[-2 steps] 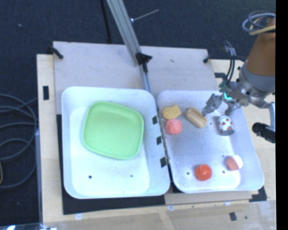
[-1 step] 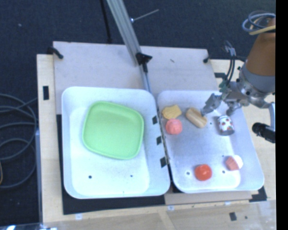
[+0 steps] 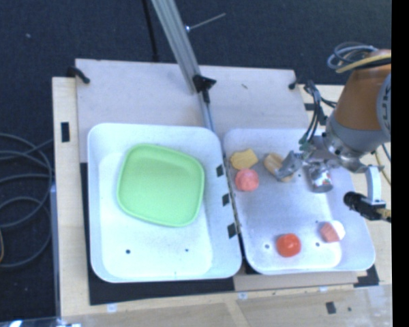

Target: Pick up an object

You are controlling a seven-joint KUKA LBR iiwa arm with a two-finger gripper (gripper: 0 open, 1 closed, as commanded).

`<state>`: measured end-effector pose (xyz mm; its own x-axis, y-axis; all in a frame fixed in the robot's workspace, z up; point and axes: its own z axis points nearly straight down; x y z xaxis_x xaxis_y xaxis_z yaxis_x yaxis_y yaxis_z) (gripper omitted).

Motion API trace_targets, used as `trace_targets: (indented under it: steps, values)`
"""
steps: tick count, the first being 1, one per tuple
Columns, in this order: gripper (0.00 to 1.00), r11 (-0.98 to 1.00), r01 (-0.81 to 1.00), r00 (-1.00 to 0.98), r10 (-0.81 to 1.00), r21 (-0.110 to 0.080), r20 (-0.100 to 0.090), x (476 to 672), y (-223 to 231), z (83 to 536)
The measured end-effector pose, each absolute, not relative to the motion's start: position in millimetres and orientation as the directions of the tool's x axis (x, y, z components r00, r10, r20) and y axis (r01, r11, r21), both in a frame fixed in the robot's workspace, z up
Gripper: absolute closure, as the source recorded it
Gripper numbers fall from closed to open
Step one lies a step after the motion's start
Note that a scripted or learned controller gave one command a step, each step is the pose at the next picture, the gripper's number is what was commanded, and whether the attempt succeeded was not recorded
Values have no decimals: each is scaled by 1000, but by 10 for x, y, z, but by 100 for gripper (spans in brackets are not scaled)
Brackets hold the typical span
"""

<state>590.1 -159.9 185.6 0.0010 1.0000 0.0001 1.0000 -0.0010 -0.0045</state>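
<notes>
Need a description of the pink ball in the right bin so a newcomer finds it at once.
Start at the right-hand white bin, the one without the green plate. Go to its upper-left corner, by the divider between bins: the pink ball lies just below a yellow piece. It is round and pale pink, whereas the other round item, the red-orange ball, lies near the bin's front edge.

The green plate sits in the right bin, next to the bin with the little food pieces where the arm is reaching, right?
Not quite. The camera view shows the green plate in the left bin, not the right one. The rest holds: the little food pieces, such as the red one, lie in the right bin, where the arm's gripper is reaching.
</notes>
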Motion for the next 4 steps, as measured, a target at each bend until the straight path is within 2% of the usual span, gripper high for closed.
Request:
trace_targets:
  steps: [1, 2, 3, 4]
  values:
    - [0, -1, 1000, 1, 1000, -5, 0, 5889, -1541, 1246]
    - [0, -1, 1000, 1, 1000, -1, -1, 5886, -1547, 998]
    - [100, -2, 1000, 2, 1000, 2, 0, 5895, -1548, 1116]
    - [100, 1, 1000, -1, 1000, 5, 0, 5923, -1450, 1631]
